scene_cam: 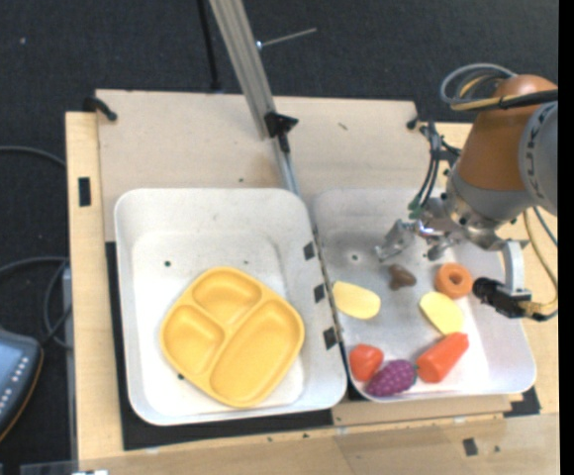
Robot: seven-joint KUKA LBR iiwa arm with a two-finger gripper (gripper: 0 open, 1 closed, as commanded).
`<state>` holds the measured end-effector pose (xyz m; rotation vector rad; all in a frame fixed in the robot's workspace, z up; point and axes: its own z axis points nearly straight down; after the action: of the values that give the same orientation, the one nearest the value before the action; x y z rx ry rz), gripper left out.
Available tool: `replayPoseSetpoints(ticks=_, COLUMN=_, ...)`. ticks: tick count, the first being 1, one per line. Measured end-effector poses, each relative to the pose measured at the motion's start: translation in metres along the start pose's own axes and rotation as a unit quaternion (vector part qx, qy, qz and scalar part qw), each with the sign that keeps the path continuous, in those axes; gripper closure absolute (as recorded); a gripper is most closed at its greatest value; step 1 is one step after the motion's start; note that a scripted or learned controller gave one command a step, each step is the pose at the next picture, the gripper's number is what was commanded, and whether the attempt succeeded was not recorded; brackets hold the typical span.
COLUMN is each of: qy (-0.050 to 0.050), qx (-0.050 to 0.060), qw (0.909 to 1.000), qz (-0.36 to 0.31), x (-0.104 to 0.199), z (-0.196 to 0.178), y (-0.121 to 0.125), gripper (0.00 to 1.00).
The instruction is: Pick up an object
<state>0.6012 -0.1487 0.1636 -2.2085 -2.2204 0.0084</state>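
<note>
**Two bins, arm over the right one**

In the left bin (143, 226) a yellow tray (233, 336) is lying. The right bin (351, 226) is holding a pale slice (356, 301), brown lump (402, 277), orange ring (453, 281), yellow piece (443, 314), carrot (443, 356), tomato (365, 361) and grapes (393, 376). The arm (500, 156) is leaning in, its gripper (406, 240) hanging spread just above the lump, pinching nothing.

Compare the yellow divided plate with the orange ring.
The yellow divided plate is far larger than the orange ring. The plate lies in the left bin; the ring lies in the right bin, among other toy foods. The plate has three compartments; the ring has one central hole. Both lie flat.
</note>
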Motion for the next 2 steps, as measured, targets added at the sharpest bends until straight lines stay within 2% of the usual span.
replayPoseSetpoints(ticks=1, qy=-0.002, qx=-0.005, qw=1.0, qz=-0.001, x=0.055, z=0.066, y=0.042, gripper=0.0)
replayPoseSetpoints(ticks=2, qy=0.0, qx=-0.007, qw=1.0, qz=0.003, x=0.052, z=0.051, y=0.041, gripper=1.0)
